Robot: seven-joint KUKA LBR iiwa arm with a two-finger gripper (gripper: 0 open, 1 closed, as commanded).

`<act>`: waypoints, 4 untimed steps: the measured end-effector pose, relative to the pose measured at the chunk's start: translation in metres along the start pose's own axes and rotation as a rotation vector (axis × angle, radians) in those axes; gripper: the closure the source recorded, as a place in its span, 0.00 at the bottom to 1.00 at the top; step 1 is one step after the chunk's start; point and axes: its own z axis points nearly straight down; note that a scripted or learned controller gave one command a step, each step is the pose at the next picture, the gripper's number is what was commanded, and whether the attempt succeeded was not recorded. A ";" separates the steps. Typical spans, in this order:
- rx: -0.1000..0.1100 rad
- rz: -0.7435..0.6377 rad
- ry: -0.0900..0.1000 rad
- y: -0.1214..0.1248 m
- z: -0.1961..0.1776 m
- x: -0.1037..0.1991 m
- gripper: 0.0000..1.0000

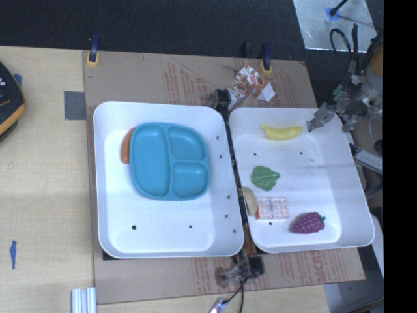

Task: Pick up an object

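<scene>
Two white bins sat side by side on a cardboard sheet (163, 77) over the wooden bench (39, 194).

Left bin (111, 233): held a blue divided plate (171, 161), lying flat toward the upper left of the bin. An orange object (125, 147) showed at the plate's left edge, mostly hidden under it; could not tell what it was.

Right bin (339, 194): held five small items, all lying loose on the floor of the bin.
- Yellow banana (282, 132) near the far wall, lying crosswise.
- Green leaf (264, 177) left of centre, below the banana and apart from it.
- Pale potato-shaped piece (249, 202) against the left wall.
- Small white packet with red print (272, 208) just beside that piece, seemingly touching it.
- Purple bunch of grapes (307, 223) near the front wall, right of the packet and apart from it.

Gripper (320, 119) was at the far right corner of the right bin, over its rim, just right of the banana and not touching it. Nothing was seen between the fingers. Whether the fingers were spread or closed: could not tell, too small and blurred.

A crumpled wrapper (251, 83) lay on the cardboard behind the bins.
</scene>
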 end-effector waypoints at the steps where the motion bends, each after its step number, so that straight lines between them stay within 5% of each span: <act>1: 0.000 -0.004 -0.001 0.000 -0.011 0.000 1.00; 2: 0.000 -0.007 -0.002 0.001 -0.022 -0.001 1.00; 3: 0.000 -0.008 -0.002 0.001 -0.021 -0.001 0.00; 4: 0.004 -0.004 0.000 -0.063 0.022 0.084 0.00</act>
